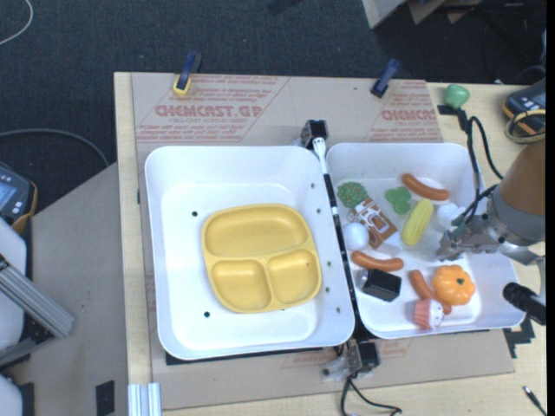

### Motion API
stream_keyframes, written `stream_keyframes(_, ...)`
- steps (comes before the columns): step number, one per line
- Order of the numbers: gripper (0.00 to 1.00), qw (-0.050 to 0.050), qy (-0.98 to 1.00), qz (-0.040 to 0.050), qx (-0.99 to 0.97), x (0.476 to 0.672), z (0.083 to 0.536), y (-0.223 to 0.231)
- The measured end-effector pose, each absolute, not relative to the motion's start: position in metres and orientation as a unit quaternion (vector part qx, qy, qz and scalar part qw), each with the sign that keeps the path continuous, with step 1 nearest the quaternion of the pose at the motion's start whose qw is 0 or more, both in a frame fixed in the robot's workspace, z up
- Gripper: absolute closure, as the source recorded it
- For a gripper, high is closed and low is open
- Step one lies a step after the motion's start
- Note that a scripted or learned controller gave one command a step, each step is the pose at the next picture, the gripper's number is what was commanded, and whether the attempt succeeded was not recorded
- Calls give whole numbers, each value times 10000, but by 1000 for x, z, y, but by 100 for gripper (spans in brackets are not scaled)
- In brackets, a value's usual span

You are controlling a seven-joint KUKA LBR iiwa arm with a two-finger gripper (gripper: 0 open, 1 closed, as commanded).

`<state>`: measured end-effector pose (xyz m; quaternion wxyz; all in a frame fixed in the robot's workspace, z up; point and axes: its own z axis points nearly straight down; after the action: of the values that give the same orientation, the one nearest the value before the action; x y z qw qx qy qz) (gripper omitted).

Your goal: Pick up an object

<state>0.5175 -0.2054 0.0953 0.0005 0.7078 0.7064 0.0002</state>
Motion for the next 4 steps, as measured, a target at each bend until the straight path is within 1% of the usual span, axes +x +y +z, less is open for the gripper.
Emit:
stream_keyframes(1,100,32,7071,9,7071,517,138,-207)
stream_keyframes(2,100,43,7075,14,7067,511,199,-207)
stream_keyframes(3,100,30,7076,8,7066,512,227,-207)
stream_keyframes(4,100,-15,7093,9,7049,512,230,-150)
